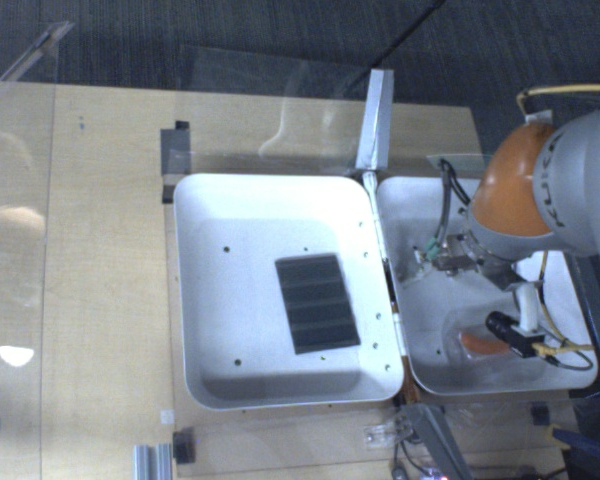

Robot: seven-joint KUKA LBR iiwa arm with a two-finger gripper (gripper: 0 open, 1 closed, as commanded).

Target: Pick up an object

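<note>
One ribbed black pad (318, 304) lies in a bin (215, 298).

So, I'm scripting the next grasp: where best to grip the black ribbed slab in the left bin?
Probably from above, across its short width at mid-length: the black ribbed slab lies flat, clear of the left bin walls, leaving both long edges free.

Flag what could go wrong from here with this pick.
1. The pincer hangs over the right bin, near the wall it shares with the left bin; a sideways move may clip that rim.
2. The orange item lies partly hidden beneath the arm, so a grasp there may miss.
3. The dark ribbed slab lies flat in the left bin; it may be too wide to pinch.
</note>
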